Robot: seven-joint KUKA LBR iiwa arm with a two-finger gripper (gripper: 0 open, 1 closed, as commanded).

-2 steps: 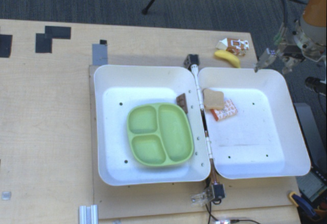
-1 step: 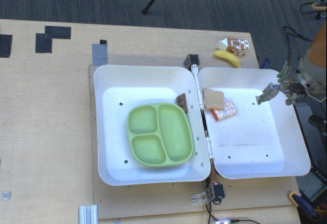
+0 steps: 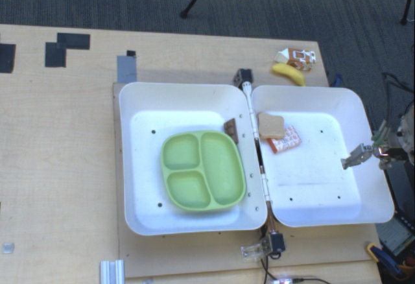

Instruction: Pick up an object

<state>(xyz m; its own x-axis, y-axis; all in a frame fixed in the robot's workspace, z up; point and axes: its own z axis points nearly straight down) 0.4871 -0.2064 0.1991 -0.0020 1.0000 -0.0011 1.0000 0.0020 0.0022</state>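
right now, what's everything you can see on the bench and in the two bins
left bin: 1, white, left half of bench
right bin: 1, white, right half, beside the left bin
divided plate: 1, green, three compartments, in left bin
small brown item: 1, brown, left bin by the centre divider; too small to identify
bread slice: 1, tan, right bin, upper left corner
red packet: 1, red and white, right bin, partly under the bread slice
banana: 1, yellow, on bench behind right bin
small carton: 1, white and orange, just behind the banana
pincer: 1, grey, over right bin's right edge

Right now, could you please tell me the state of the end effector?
End effector: over the right bin's right edge; open or closed cannot be told.
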